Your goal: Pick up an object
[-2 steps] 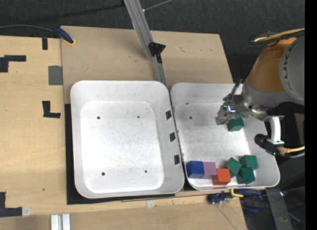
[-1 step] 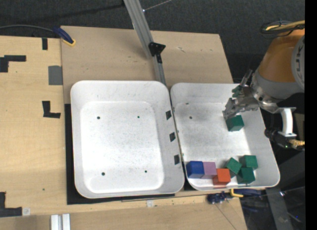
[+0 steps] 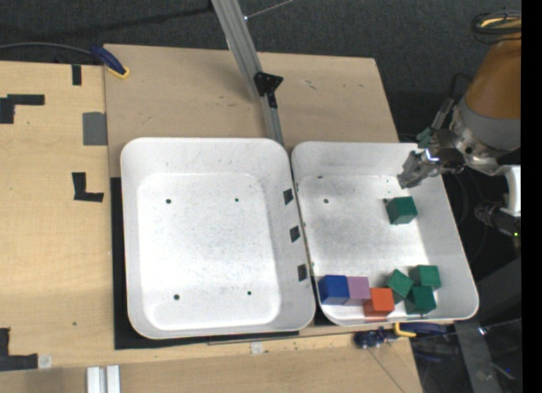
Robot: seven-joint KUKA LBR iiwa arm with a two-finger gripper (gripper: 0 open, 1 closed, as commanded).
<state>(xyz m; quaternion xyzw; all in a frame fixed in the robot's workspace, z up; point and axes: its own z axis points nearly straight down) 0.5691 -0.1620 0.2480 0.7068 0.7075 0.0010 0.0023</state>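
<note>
One green cube (image 3: 401,210) lies alone on the floor of the right bin (image 3: 356,171), toward its far right side, well apart from the other blocks. The gripper (image 3: 415,170) hangs just above and beyond it; whether its tips are spread or pressed together cannot be told at this size.

Risks, as judged:
- Descent off-centre could nudge the cube aside instead of straddling it.
- The bin's right wall is close; a collision is possible.
- The blue block (image 3: 334,288), purple block (image 3: 358,288) and orange block (image 3: 381,300) sit tightly packed, making them harder targets.

No legible writing, brands or labels.
</note>
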